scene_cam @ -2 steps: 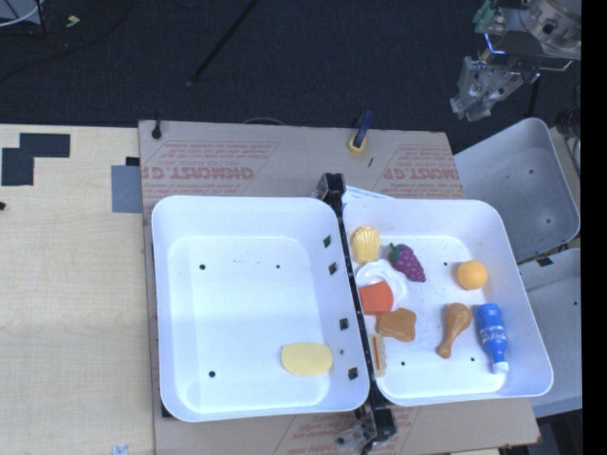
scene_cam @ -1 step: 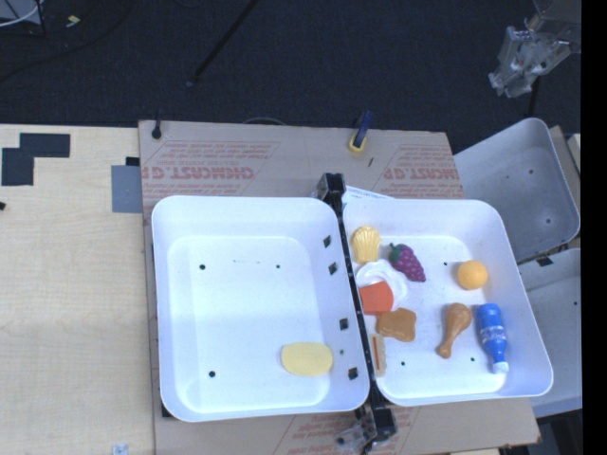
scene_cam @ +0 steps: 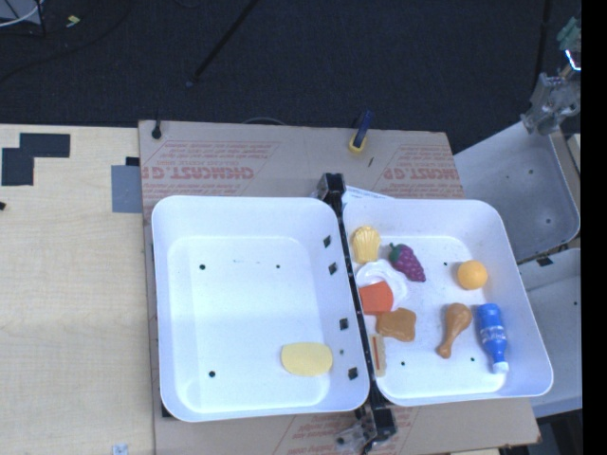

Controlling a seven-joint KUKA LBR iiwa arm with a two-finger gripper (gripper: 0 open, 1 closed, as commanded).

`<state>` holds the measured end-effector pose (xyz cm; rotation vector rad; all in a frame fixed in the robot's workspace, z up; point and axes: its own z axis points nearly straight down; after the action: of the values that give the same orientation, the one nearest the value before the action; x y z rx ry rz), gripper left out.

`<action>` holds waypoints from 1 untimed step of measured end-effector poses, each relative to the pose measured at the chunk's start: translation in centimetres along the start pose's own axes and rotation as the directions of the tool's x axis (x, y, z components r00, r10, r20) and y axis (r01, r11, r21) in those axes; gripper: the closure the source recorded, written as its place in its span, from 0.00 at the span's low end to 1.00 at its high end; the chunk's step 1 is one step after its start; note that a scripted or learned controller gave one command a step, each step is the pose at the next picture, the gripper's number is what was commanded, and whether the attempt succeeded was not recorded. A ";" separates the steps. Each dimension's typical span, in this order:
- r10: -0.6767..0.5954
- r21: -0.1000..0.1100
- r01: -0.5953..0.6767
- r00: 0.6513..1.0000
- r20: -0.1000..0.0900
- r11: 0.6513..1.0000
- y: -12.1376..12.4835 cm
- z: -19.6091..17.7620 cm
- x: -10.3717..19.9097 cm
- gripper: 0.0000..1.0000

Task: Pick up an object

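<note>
Most items crowd the right bin [scene_cam: 517, 292]'s divider side, so grabbing the carrot [scene_cam: 377, 298] risks snagging the bread [scene_cam: 396, 325]; my pincer's state, can't tell.

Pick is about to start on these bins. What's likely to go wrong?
1. The orange block, white piece and brown piece touch by the divider; a grasp there may catch a neighbour or hit the wall.
2. The yellow piece in the left bin looks flat, so fingers may slide over it.
3. The blue bottle lies by the right bin's wall, leaving little clearance.
</note>
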<state>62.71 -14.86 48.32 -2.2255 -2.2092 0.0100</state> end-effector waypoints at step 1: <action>-0.002 -0.009 0.002 1.000 0.002 1.000 1.7 -3.0 -6.8 1.00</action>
<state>64.38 -21.71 51.31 -2.2285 -2.2174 0.0023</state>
